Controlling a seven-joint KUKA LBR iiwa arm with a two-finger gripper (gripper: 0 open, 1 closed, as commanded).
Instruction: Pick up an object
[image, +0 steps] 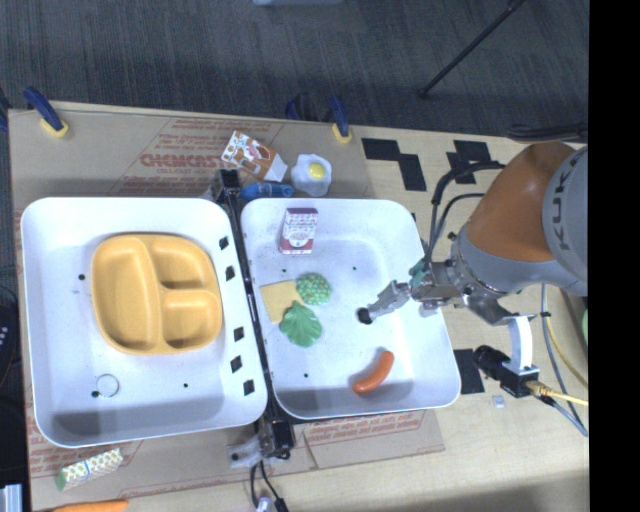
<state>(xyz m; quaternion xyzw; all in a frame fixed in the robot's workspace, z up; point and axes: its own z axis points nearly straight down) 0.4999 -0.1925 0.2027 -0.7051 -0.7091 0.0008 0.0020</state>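
Gripper (372, 310) low over the right part of the right bin (425, 250), tip dark and pointing left, on a grey arm (520, 230) with an orange band reaching in from the right; open or closed, impossible to tell from this angle. Just below and apart from it, near the bin's front edge, an orange-red sausage (372, 372) lying at a slant. To the left, near but not touching, a round knobbly green ball (314, 289), beside a yellow cheese slice (278, 299) and just above a green leafy piece (300, 326). Further back, against the bin's rear wall, a small red and white carton (299, 229). In the left bin (50, 300), well apart, a yellow divided tray (157, 292). Behind the bins, on the cardboard, a printed packet (245, 152), a blue item (265, 190) and a yellow and white lump (312, 173).
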